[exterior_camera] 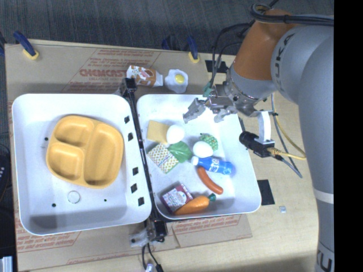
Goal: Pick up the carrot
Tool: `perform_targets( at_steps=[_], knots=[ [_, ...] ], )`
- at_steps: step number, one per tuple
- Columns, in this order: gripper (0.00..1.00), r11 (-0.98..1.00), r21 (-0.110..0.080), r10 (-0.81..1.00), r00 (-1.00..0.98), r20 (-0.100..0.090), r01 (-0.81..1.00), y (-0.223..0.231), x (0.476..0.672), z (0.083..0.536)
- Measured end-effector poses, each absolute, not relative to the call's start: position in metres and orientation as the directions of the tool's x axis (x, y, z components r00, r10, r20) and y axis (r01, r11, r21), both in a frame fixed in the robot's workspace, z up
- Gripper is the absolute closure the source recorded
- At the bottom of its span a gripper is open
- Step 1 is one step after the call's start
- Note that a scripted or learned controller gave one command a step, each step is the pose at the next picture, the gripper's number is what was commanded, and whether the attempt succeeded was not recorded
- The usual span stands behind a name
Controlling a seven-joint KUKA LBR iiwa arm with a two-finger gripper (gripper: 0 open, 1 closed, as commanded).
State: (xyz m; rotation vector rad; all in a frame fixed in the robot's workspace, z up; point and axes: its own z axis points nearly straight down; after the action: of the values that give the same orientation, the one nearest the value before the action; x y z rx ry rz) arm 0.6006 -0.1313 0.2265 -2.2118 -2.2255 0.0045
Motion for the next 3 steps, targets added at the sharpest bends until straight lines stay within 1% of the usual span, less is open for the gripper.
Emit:
perform_targets(
  at_steps=[1,2,3],
  knots=[
    [0.00,0.053,-0.007,0.999,-0.053,0.000,0.999,-0.103,0.613,0.114],
    [0.00,-0.015,-0.003,1.000,0.015,-0.001,1.000,-0.094,0.630,0.104],
    [1.00,-0.012,-0.005,1.000,0.012,0.000,1.000,-0.094,0.630,0.114]
  ],
)
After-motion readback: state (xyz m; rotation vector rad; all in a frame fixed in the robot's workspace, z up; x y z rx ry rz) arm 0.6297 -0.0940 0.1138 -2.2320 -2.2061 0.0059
